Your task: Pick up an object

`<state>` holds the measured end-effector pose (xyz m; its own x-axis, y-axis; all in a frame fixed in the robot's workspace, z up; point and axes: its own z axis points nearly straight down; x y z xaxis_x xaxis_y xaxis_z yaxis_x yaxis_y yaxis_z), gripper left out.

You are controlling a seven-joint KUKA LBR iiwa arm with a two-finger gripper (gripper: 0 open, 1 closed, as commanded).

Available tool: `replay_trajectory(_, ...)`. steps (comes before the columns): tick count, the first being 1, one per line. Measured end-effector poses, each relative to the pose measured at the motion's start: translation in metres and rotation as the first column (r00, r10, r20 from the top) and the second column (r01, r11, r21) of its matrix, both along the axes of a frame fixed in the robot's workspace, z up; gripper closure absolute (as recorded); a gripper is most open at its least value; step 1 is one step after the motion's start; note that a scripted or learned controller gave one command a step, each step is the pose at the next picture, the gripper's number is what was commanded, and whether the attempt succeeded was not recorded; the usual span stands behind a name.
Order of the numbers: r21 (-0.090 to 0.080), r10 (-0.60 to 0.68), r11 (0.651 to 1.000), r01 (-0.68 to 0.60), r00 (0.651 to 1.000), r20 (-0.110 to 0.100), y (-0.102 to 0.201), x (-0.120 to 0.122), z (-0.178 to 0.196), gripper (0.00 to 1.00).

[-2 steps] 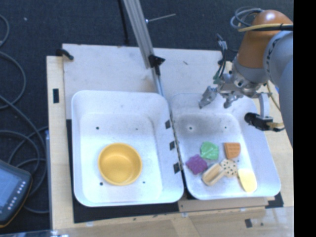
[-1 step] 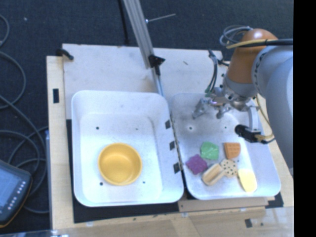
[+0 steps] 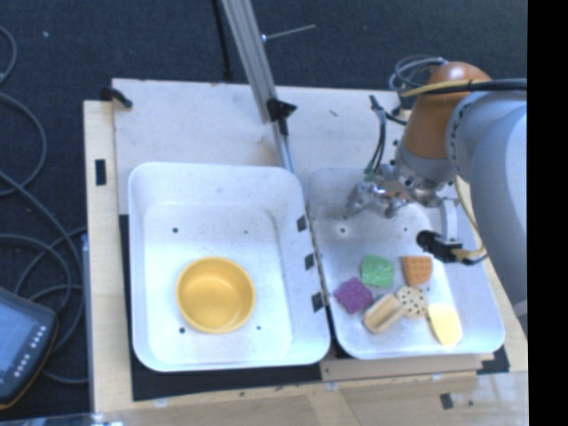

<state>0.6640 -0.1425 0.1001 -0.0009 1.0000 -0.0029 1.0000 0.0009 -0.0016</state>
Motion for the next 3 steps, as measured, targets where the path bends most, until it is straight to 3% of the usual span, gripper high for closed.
replay_trajectory(1, -0.001, 0.000, 1.000, 0.000, 1.000, 0.005, -0.001, 0.002, 0.013, 1.00)
replay_trajectory(3, 0.001, 0.001, 1.000, -0.001, 1.000, 0.009, -0.002, 0.004, 0.112, 1.00)
